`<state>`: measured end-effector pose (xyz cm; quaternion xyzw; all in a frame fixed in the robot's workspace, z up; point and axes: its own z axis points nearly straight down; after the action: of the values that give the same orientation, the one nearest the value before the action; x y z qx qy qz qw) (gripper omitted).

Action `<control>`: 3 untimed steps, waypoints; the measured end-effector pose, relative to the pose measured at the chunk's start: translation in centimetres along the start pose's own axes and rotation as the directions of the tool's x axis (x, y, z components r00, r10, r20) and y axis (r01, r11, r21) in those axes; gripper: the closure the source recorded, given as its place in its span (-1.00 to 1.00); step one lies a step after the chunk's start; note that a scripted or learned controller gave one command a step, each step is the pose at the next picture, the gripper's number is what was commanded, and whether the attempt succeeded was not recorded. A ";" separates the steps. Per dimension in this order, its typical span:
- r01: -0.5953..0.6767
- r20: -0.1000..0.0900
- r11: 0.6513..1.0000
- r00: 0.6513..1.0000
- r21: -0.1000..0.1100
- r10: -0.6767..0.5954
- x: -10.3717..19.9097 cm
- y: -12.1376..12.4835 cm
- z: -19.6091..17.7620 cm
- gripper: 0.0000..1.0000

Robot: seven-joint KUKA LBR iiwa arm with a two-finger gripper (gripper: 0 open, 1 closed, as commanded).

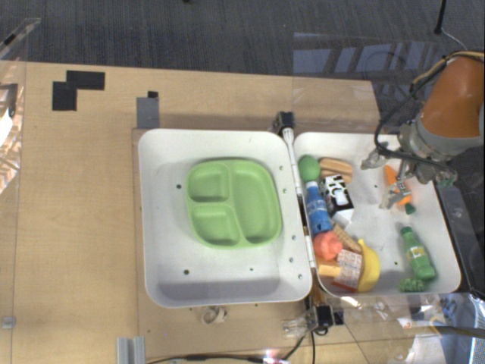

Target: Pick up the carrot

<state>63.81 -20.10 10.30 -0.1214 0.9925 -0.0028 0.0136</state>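
the small orange carrot (393,180) hangs between the metal fingers (395,196) of the two-finger gripper (399,190), which is clamped on it, over the back right part of the shallow white right-hand bin (447,226). the grey arm with its orange band (453,101) reaches in from the right above that spot. just below the gripper, a small green plastic bottle (414,250) lies on the bin floor near the right wall, with a dark green lumpy piece (411,284) at its near end. along the bin's left side lie a round green ball-like item (308,167), a blue tube (317,209), a black and white packet (336,190), a tan bread-like stick (336,164), a pink rounded toy (327,245) and a yellow banana (369,264). the shallow white left-hand bin (167,226) holds a light green divided plastic tray (231,202), well apart from the carrot.
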 end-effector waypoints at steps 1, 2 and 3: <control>0.002 0.014 1.000 1.000 0.005 -0.002 -0.5 0.0 -1.5 1.00; 0.443 -0.009 0.896 0.896 -0.008 -0.443 9.4 1.8 1.0 1.00; 0.224 -0.004 0.975 0.975 -0.003 -0.224 5.7 7.5 -13.9 1.00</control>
<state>56.06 -14.13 23.94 -0.2326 0.9725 -0.0032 0.0110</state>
